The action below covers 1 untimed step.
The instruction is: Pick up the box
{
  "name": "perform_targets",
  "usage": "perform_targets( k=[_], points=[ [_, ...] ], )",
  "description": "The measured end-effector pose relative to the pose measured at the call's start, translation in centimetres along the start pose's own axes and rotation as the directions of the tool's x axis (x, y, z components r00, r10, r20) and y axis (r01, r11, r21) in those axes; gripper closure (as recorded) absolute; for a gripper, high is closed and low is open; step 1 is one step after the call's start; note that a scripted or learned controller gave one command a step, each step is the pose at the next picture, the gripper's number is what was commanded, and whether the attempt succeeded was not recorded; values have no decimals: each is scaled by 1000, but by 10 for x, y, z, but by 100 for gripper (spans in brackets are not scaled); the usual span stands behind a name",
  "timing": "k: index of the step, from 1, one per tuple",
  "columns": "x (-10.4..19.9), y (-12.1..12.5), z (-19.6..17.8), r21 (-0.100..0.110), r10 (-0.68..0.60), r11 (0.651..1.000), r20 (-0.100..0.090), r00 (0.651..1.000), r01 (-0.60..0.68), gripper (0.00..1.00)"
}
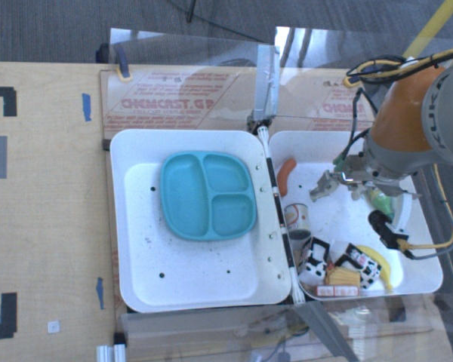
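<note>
Arm's grey wrist with the orange band (408,111) sat highest, closest to the lens, reaching in over the right shallow white plastic bin (430,281). Two-finger gripper (322,188) hung over the back half of that bin and pointed toward the divider. Couldn't tell if it was open or closed from that angle; nothing visibly in it.

Target as I read it: the small orange-yellow cardboard box (341,276), lying flat at the front wall of the right bin, well apart from the gripper. It was crowded:
- black-and-white cow-patterned toy (312,259) touching it on the divider side
- a second black-and-white patterned piece (360,263) just behind it
- yellow plastic banana (385,268) just beside that, toward the outer wall

Also in the right bin: orange-red toy sausage (285,173) at the back by the divider, a small cylindrical tin (296,216) in front of it, and a green object (380,200) under the wrist. Left white bin (128,225) held a teal divided plastic plate (208,194), irrelevant here.

Doing the step well, my read:
- travel to the front of the bin first, then descend, so it doesn't drag through the tin
- come straight down and centre on the box
- close across the short side, away from the cow toys
- front wall left little clearance, so keep the descent vertical
- risk: catching a toy along with the box, or tipping it against the wall
</note>
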State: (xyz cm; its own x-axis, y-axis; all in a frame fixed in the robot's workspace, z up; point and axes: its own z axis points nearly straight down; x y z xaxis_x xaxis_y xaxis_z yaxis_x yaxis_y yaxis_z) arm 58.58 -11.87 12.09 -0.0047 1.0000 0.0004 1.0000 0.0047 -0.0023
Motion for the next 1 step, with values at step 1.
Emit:
perform_targets(
  k=[1],
  points=[
    [9,-43,32,-15,249,968,-1,968,-249,0]
  ],
)
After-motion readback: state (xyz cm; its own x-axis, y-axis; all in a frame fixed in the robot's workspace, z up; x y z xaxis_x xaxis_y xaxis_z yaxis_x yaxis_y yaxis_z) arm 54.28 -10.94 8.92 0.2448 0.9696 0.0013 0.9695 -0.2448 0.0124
